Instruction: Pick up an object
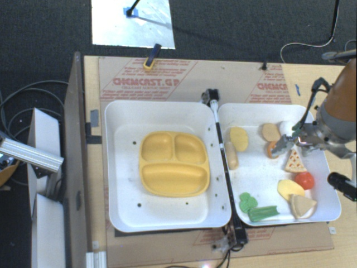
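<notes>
Toys crowd my right bin (333, 206), so the arm reaches in low from the right, with the end effector (288, 141) just beside the brown ring-shaped piece (273, 149) and the pizza-slice wedge (294, 161). Whether it is clenched or released I cannot tell. The left bin (125, 205) carries a yellow divided plate (174, 163), presumably kept apart as a drop spot.

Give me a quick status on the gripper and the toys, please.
Gripper low in right bin, over orange ring. Nothing seen held. Pizza slice and tomato close by.
</notes>
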Controlling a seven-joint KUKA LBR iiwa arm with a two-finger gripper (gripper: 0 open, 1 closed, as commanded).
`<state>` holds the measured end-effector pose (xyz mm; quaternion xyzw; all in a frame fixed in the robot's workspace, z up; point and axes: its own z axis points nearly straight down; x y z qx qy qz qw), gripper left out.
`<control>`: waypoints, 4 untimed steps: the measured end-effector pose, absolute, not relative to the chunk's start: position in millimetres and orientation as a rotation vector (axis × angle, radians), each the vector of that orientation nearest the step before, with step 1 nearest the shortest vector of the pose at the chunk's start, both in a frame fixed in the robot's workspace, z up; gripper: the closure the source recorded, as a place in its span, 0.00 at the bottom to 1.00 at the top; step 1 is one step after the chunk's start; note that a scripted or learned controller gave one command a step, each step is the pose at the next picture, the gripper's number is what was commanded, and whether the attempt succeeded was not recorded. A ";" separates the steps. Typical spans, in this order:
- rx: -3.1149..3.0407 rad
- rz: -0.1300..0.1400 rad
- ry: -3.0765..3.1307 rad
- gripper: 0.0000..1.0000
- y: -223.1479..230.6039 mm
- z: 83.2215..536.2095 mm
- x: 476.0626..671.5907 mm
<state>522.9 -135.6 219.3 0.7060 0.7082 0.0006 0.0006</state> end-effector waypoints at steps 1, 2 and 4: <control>2.210 0.002 2.225 0.00 -160.4 78.3 620.8; 2.222 -0.001 2.218 0.00 -196.0 105.9 590.3; 2.221 0.000 2.222 0.00 -160.2 84.4 625.6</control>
